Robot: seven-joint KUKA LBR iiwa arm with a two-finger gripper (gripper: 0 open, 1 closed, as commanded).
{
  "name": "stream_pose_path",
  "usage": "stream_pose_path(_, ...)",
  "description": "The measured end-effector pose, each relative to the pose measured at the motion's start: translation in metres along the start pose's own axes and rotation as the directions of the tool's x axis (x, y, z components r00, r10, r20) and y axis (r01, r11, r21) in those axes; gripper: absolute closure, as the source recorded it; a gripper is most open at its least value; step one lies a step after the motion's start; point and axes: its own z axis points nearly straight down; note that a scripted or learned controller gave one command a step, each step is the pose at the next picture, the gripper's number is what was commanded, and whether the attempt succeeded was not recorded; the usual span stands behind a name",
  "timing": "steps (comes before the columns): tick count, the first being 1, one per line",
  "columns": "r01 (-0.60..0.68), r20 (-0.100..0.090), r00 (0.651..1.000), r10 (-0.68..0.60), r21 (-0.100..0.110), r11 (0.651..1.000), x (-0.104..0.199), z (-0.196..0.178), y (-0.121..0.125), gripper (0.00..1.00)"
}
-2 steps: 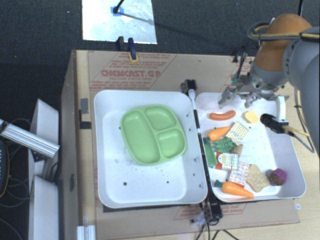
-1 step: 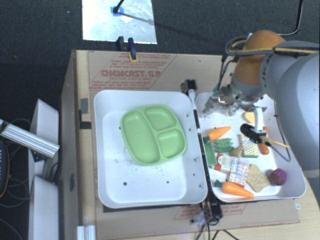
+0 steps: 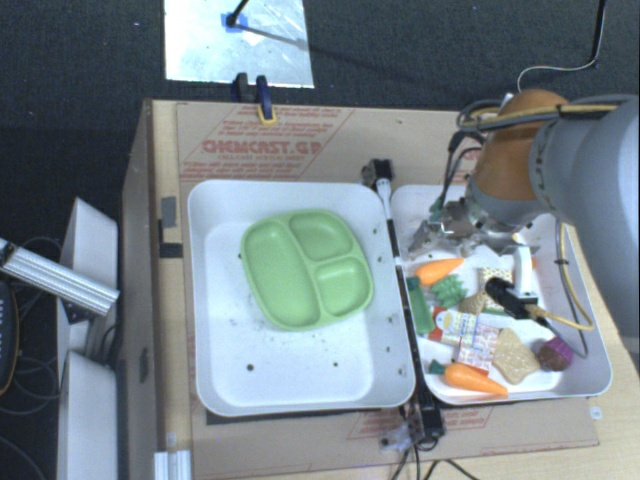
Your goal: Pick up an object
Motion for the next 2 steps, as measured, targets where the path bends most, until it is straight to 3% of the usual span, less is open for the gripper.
stream_pose_path(1,0.003,0.0,1.0,-0.003,-0.002,1.0,0.0,0.0,0.044,0.0)
stream_pose_path(2,0.0,0.0,1.0,0.0,0.0,1.0,0.0,0.0,-0.005,0.0)
